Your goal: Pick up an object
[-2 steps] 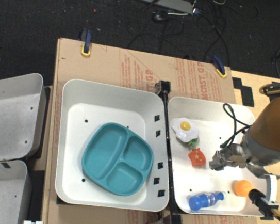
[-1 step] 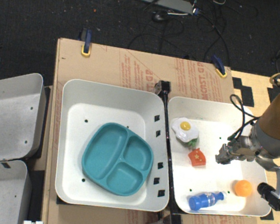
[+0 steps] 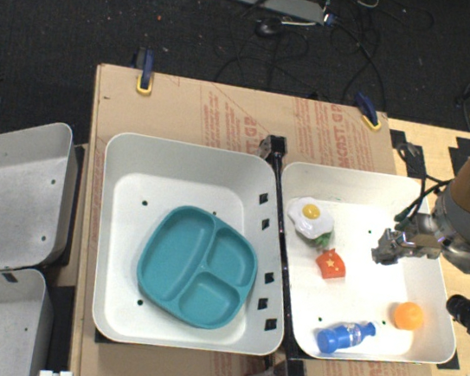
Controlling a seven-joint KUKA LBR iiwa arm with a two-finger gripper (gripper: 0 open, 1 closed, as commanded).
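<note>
Blue bottle [image 3: 342,336]: lies on its side at the near edge of the right bin [image 3: 441,284], cap end toward the orange ball; any label is too small to read.
Orange ball [image 3: 407,315]: round, plain, just right of the bottle, near the bin's right wall.
Teal tray [image 3: 197,266]: three-compartment plate lying flat in the left bin [image 3: 118,209], tilted askew to the bin walls.
Red block [image 3: 331,265]: small, with a pale mark on top, unreadable; mid bin.
Fried egg toy [image 3: 309,216]: white with a yellow yolk, touching a small green piece [image 3: 324,238], just beyond the red block.
Gripper [image 3: 387,246]: over the right bin's right half, well apart from each toy; nothing seen between its fingers, and whether they are spread cannot be told.
Cardboard [image 3: 203,108]: red print under the bins, too faint and turned to read.
Clamps [image 3: 145,73]: yellow-and-blue, at the cardboard's far edge.
</note>
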